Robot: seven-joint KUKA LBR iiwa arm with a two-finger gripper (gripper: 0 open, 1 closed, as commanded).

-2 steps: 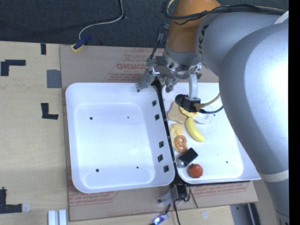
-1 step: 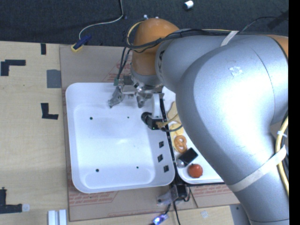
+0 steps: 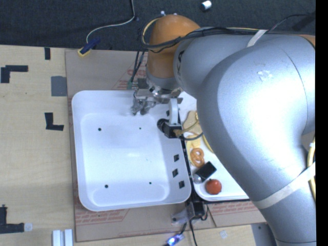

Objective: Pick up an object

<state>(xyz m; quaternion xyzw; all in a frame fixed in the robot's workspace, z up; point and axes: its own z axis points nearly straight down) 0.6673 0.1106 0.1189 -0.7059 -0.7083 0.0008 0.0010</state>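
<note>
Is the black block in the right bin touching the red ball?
Apart. In the camera view, a strip of white bin floor shows between the black block and the red ball below it.

No legible text, label, brand, number or sign appears anywhere in the camera view. The black angular marks [image 3: 51, 121] on the bench surface, left of the left bin [image 3: 84, 152], are plain shapes, not letters. The small black squares [image 3: 178, 171] along that bin's right wall carry no readable characters. Faint reddish printing [image 3: 102, 215] on the cardboard sheet just below the left bin is too blurred to read.
</note>
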